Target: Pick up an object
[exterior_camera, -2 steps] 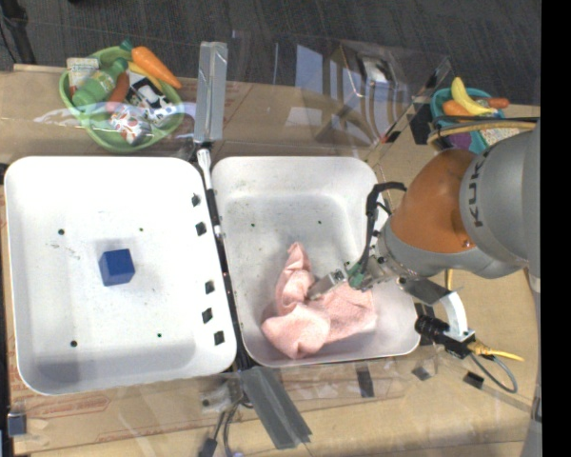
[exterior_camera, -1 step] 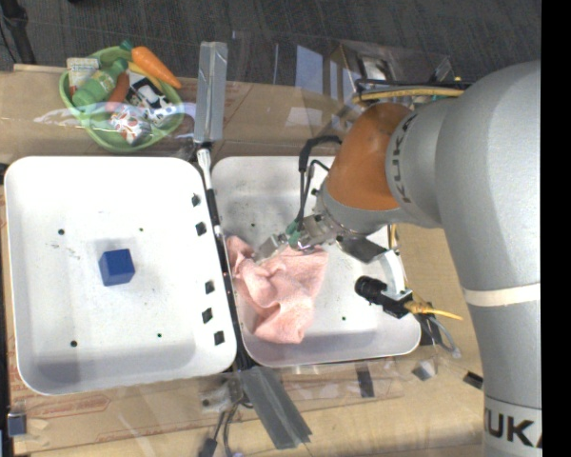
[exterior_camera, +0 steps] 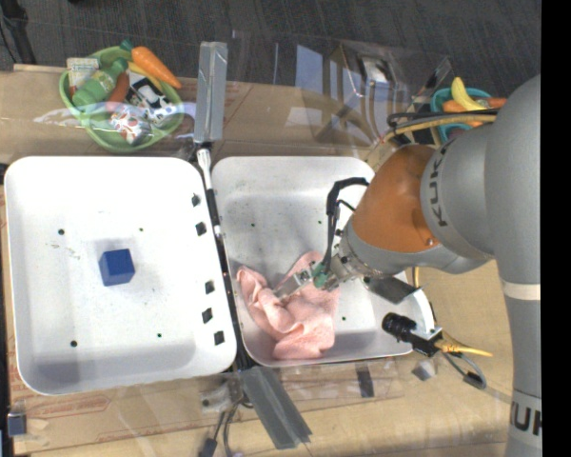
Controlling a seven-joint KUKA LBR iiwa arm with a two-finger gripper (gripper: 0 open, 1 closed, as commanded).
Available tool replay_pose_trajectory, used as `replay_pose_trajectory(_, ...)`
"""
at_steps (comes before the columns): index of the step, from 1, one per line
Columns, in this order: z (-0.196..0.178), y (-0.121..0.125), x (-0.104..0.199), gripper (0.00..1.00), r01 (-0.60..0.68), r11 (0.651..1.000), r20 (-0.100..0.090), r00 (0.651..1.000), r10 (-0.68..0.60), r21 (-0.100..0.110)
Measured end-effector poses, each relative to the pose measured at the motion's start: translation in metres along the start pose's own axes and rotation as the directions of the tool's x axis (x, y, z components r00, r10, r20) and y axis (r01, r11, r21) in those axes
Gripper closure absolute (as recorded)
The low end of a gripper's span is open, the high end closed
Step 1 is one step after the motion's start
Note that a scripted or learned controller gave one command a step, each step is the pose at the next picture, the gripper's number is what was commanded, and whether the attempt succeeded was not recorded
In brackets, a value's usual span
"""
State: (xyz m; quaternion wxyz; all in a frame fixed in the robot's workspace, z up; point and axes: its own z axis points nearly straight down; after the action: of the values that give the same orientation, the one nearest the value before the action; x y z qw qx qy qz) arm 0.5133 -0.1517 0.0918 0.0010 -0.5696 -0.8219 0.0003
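Observation:
A crumpled pink cloth (exterior_camera: 287,312) lies at the front of the right bin (exterior_camera: 266,198). My gripper (exterior_camera: 307,279) is down at the cloth's upper right edge, touching or just above it, and the arm's orange wrist hides much of it. A blue cube (exterior_camera: 117,266) rests in the left bin (exterior_camera: 48,198), left of its middle and far from the gripper.
A green bowl (exterior_camera: 124,103) of toy items, including an orange carrot, stands behind the left bin. More coloured toys (exterior_camera: 462,98) lie behind the arm at the back right. A divider with black clips (exterior_camera: 212,255) separates the bins.

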Motion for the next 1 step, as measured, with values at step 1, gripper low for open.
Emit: replay_pose_trajectory(1,-0.0099,0.001,-0.0001,1.0,0.005,1.0,0.001,1.0,-0.005,0.0)
